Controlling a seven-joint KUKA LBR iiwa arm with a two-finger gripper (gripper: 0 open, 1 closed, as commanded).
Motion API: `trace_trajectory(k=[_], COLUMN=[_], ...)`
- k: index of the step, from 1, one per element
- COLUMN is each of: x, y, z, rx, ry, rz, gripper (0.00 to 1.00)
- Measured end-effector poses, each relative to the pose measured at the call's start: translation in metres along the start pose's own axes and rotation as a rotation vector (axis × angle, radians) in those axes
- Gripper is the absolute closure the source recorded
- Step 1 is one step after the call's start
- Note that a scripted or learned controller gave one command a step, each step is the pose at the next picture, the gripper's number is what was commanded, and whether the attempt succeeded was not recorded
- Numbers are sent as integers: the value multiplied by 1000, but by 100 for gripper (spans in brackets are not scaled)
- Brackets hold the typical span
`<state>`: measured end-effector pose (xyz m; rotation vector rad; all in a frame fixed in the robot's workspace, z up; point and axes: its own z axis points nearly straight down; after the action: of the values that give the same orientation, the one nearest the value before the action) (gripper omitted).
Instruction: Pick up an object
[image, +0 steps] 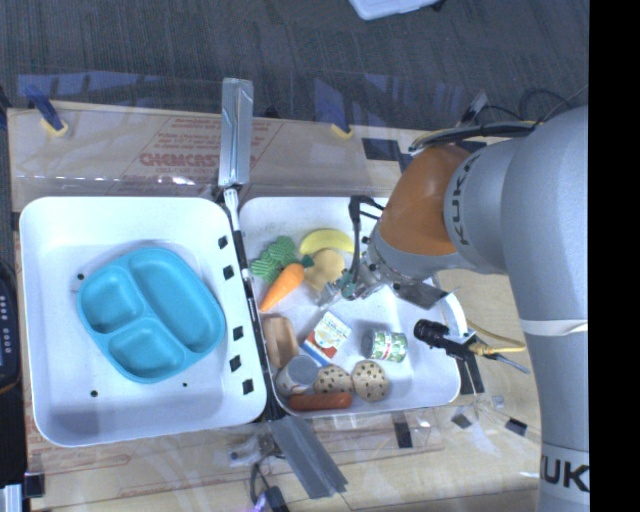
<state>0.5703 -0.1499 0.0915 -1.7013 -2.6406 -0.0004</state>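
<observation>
The gripper (347, 286) is parked low in the right bin (440, 385), right by the pear (322, 268); can't be told if anything's grasped. The pear's probably light, hard and slick, so it's best pinched across the fat middle.

blue divided tray (150, 312) | white bins (50, 330) | orange carrot (281, 285), green top | yellow banana (327, 240) | tan cookies (351, 380), dark chips | red sausage (320, 401) | grey arm (520, 210), orange band

KUKA iiwa arm (530, 200): external appearance
Grey rounded casing; orange band (425, 205) above wrist; dark "KUKA" lettering at right of frame; black cables at upper right.
</observation>
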Motion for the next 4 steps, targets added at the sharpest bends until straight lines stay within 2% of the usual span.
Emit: trace_trajectory(k=[1, 2, 3, 4], x=[-12, -12, -29, -29], y=[20, 20, 77, 79], z=[-1, -1, 0, -11], rx=[-1, -1, 20, 14], ry=[-2, -2, 8, 2], rz=[203, 203, 137, 129], gripper=[100, 0, 0, 100])
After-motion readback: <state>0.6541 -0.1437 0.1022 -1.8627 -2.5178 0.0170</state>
